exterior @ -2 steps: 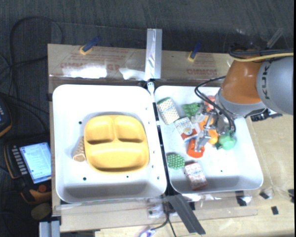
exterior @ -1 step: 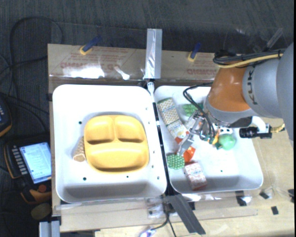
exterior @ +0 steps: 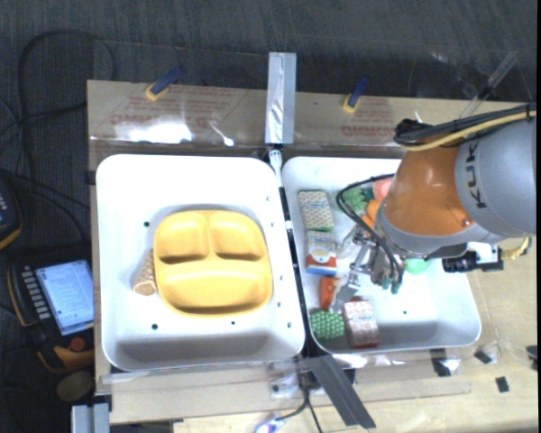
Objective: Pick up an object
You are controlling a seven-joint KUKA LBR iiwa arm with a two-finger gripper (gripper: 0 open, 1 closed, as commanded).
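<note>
**Arm Low Over the Cluttered Right Bin**

A yellow divided tray (exterior: 213,260) was seen in the left bin (exterior: 117,242). In the right bin (exterior: 433,323), small packets (exterior: 315,210) were strewn beside a red-patterned box (exterior: 360,321). The gripper (exterior: 371,269) was poised just above that box; whether its fingers were apart could not be told.

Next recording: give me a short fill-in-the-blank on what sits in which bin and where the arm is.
1. The yellow tray with compartments lies in the ____ bin.
2. The gripper hangs over the ____ bin.
3. The band above the arm's wrist is ____.
4. The small green object lies in the right bin near its ____ edge.

Missing words: left; right; orange; front
</note>
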